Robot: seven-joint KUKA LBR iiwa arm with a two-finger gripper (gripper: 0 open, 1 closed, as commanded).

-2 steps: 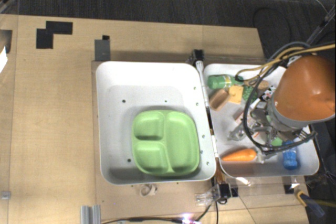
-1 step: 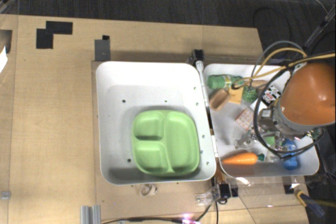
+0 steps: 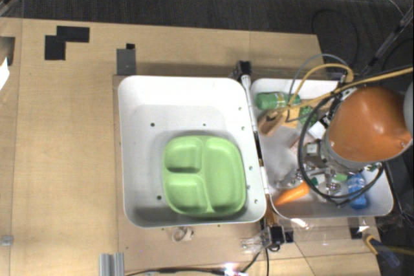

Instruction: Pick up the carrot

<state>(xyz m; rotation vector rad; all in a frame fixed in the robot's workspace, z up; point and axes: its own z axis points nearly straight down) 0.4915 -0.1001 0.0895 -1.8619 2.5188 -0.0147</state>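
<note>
So looking down from the camera view, the worktop (image 3: 65,158) is a flat, pale wood-look board with a couple of black blocky marks near its top left, and dark ribbed carpet runs behind it. Two shallow white bins sit side by side on it, both smooth plastic with rounded corners. The left bin (image 3: 139,106) holds a light green divided plate (image 3: 204,172), a matte, rounded-square thing with three soft-edged compartments, lying flat toward the bin's front. The right bin (image 3: 284,158) is way busier: the arm (image 3: 366,124) hangs over it with its glossy orange dome-shaped band, wrapped in looping black and yellow cables. The pincer (image 3: 321,179) sits under all that, a shiny metal cluster low over the bin floor, and honestly I can't tell how it's set because the arm and cables cover it. The carrot (image 3: 292,193) is a smooth orange tapered piece lying on the right bin's floor near the front left corner, just beside the pincer. There's also a green bottle-like object (image 3: 268,101) up at the back of that bin, and something blue (image 3: 357,191) near the front right, partly hidden.
</note>
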